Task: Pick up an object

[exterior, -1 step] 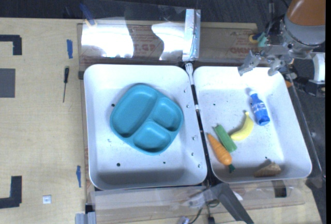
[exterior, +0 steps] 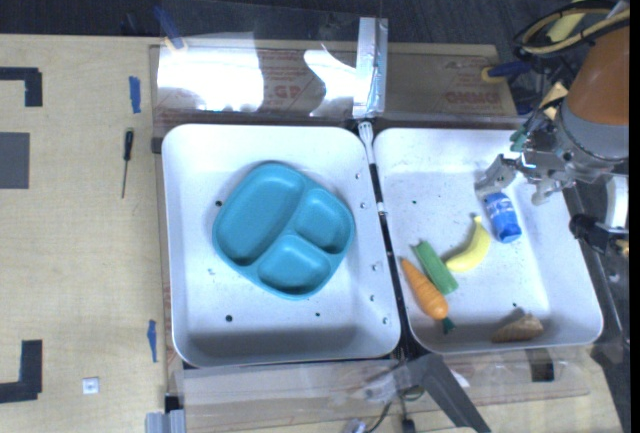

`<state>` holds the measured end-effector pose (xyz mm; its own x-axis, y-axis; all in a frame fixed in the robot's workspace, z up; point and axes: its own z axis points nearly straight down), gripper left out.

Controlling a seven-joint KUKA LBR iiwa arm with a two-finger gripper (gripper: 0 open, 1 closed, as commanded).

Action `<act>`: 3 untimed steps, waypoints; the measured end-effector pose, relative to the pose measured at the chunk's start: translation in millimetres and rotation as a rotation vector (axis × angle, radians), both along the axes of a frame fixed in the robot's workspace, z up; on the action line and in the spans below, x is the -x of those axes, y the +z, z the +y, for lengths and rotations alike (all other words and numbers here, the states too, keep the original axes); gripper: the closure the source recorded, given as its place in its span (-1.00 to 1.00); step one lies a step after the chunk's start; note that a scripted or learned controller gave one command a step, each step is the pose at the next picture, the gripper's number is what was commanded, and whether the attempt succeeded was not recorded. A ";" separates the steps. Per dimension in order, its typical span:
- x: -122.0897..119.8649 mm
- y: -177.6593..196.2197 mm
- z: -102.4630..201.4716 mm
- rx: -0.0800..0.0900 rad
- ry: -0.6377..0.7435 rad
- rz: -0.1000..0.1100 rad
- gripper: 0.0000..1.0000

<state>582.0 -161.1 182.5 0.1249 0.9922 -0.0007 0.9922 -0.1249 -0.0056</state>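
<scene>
In the right bin (exterior: 560, 251) lie a small blue can (exterior: 503, 218), a yellow banana (exterior: 470, 249), a green stick-shaped piece (exterior: 436, 267), an orange carrot (exterior: 425, 290) and a brown lump (exterior: 517, 326). My gripper (exterior: 521, 177) hangs over the bin's upper right part, just above the blue can's top end. It is open, with one finger (exterior: 495, 171) to the can's upper left and the other to its upper right. Nothing sits between the fingers.
The left bin (exterior: 190, 171) holds a blue divided plate (exterior: 285, 228). A clear plastic sheet and a metal bracket (exterior: 368, 66) stand behind the bins. Yellow and black cables (exterior: 570, 16) run near the arm at the upper right.
</scene>
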 end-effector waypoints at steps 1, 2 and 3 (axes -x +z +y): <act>-4.7 -94.5 -14.4 0.002 0.007 -0.013 -1.00; -5.8 -83.5 -14.3 0.003 0.007 -0.016 1.00; -17.3 65.3 92.2 -0.002 -0.005 -0.016 1.00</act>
